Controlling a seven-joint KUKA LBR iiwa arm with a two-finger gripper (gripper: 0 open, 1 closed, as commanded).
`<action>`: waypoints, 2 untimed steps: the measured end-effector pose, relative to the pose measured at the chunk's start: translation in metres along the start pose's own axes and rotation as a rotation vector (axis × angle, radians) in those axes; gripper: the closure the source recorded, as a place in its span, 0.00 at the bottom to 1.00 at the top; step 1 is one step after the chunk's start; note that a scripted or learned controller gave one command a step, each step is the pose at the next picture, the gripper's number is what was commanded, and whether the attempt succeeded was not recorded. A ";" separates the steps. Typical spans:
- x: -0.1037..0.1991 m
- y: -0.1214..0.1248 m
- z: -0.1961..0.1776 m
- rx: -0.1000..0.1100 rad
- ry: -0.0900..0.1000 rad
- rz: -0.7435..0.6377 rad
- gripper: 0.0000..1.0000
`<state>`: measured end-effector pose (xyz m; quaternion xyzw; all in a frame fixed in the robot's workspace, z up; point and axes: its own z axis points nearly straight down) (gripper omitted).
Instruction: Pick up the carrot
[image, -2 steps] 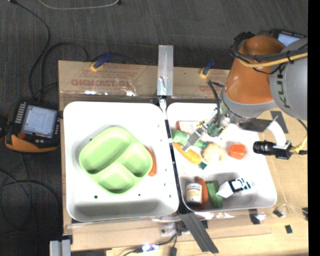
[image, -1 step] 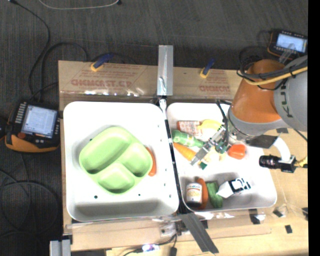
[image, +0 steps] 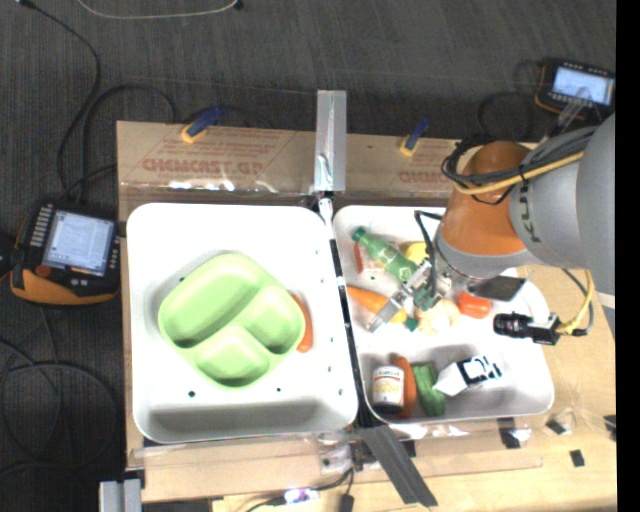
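An orange carrot (image: 365, 298) lies in the right bin (image: 520, 398), close to its left wall. My gripper (image: 408, 294) hangs low over the clutter in the middle of that bin, just right of the carrot's end, below the orange wrist band. A grey metallic piece (image: 382, 313) lies beside the carrot's lower side. Whether the gripper touches the carrot is unclear. Another orange piece (image: 304, 328) lies in the left bin at the right edge of the green plate (image: 232, 318).
Around the gripper lie a green bottle (image: 386, 254), a yellow item (image: 414, 250) and an orange-red item (image: 476, 304). Nearer the front sit a red-capped jar (image: 389, 384), a green item (image: 428, 389) and a black-and-white item (image: 471, 372). The left bin (image: 170, 230) holds the divided plate.
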<state>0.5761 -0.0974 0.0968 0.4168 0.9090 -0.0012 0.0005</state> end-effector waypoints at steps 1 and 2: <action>0.001 0.001 -0.008 -0.002 0.003 0.000 1.00; 0.013 0.066 -0.099 0.000 0.000 0.165 1.00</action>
